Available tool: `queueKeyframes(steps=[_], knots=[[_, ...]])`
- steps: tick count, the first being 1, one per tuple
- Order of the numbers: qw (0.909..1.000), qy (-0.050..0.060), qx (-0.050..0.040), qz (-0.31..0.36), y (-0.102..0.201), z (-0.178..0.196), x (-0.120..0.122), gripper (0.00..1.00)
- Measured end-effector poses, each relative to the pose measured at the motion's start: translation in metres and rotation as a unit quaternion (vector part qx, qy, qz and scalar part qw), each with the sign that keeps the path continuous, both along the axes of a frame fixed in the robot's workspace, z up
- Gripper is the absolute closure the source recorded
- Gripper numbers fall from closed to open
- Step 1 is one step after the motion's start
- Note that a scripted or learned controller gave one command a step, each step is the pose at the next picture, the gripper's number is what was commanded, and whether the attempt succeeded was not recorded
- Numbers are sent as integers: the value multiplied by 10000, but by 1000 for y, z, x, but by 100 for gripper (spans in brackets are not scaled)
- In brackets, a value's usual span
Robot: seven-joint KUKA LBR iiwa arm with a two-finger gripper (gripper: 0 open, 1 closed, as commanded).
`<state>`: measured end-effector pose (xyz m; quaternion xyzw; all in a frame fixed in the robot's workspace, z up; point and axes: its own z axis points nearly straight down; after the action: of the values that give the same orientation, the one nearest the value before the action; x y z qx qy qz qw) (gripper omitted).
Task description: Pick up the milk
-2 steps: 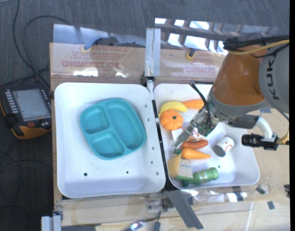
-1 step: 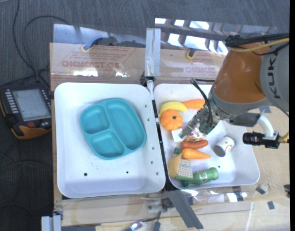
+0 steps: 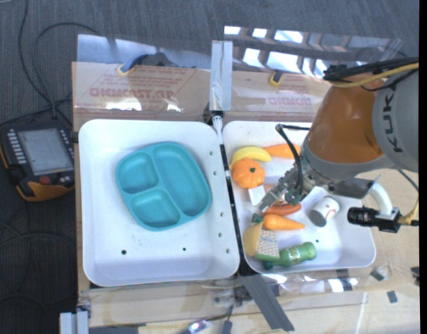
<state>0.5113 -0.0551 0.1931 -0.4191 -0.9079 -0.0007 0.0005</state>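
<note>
1. Milk, as far as we can make out, is the small white carton thing [image 3: 326, 209] lying on its side in the right bin [image 3: 352, 252], at about 3 o'clock from the food pile.
2. We see the gripper [image 3: 283, 195] low over that pile, at 9 o'clock from the milk, near it but not on it. We honestly can't tell how wide it's spread or whether it has anything.
3. Under it sit two carrots [image 3: 283, 221], with an orange pumpkin [image 3: 247, 174] and a banana [image 3: 249, 154] at 10 o'clock.
4. A green bottle [image 3: 293, 255] lies at 6 o'clock.
5. Left bin [image 3: 102, 256] has a blue divided plate [image 3: 163, 184].
</note>
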Motion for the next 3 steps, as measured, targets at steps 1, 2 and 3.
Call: queueKeyframes(steps=[1,2,3], knots=[[9985,2,-9,-544,35,32,-27,100],[9813,-2,-14,-1924,64,61,-27,100],[9878,22,-20,-1555,192,-19,-29,100]])
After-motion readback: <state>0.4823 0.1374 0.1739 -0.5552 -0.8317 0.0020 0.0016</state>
